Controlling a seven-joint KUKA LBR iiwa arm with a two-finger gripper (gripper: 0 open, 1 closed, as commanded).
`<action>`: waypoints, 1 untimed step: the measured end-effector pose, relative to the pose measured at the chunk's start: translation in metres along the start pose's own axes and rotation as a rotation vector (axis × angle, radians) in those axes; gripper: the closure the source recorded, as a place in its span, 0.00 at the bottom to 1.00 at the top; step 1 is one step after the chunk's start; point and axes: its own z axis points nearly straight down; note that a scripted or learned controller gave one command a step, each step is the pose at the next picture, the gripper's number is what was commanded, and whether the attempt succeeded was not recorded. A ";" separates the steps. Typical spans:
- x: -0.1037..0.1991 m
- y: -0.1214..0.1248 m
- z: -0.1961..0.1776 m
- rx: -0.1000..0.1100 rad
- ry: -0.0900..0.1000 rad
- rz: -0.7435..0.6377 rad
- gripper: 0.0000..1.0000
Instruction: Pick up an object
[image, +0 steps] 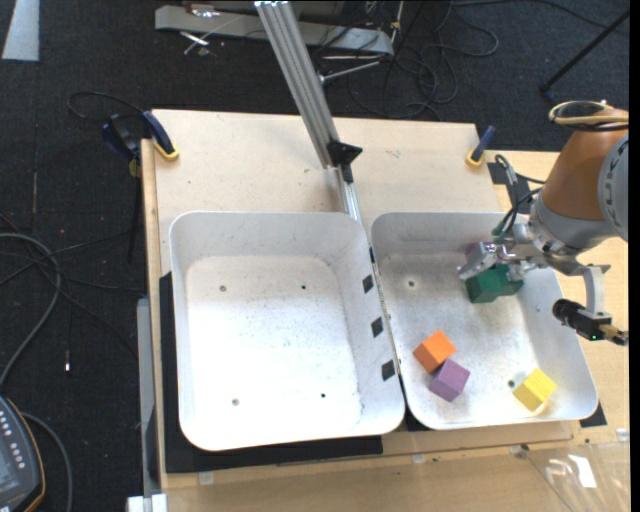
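Note:
My gripper hangs over the back of the right bin, on the grey arm with its orange band coming in from the right. A green block sits directly at the gripper's lower end, its top edge partly covered by it. Whether the block is gripped or just lies under the gripper cannot be made out. Nearer the front of the same bin lie an orange cube, a purple cube touching it, and a yellow block to the right.
The left bin stands beside the right one, their rims meeting at a raised divider. A metal pole slants up from the back of the bench. Clamps sit at the bench's back corners.

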 end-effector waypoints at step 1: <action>0.001 0.001 -0.008 -0.001 0.000 -0.002 1.00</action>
